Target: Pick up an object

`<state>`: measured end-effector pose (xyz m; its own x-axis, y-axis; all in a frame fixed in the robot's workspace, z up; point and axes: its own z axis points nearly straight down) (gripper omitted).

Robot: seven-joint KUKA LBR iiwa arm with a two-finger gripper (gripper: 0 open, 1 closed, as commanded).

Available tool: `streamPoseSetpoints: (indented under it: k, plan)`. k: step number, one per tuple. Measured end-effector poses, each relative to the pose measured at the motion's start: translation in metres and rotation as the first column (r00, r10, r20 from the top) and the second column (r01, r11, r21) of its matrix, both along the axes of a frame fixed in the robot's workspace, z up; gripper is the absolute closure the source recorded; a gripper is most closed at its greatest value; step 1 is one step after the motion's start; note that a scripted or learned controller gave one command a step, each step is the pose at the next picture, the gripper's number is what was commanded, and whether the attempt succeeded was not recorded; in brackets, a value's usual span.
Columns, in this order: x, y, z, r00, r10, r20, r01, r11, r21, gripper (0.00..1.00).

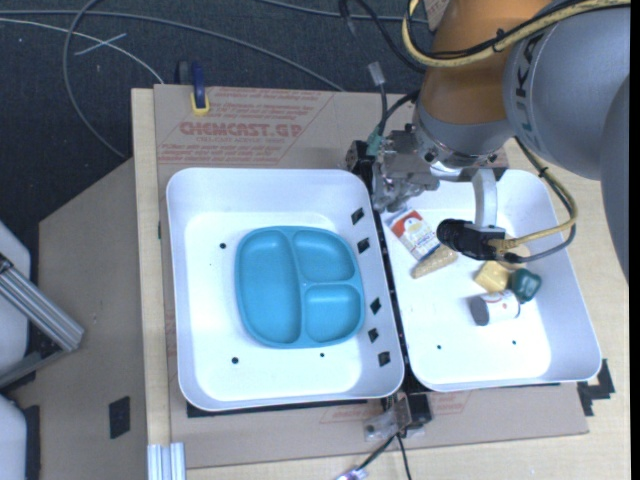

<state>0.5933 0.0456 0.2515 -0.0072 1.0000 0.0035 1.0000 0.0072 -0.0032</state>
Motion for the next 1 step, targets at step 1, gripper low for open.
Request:
streamPoseSetpoints:
  k: [1]
  plan:
    - [-0.0159, 0.0449, -0.0022, 1.000, -0.002, -0.001, 0.002, 1.000, -0.001, 1.00]
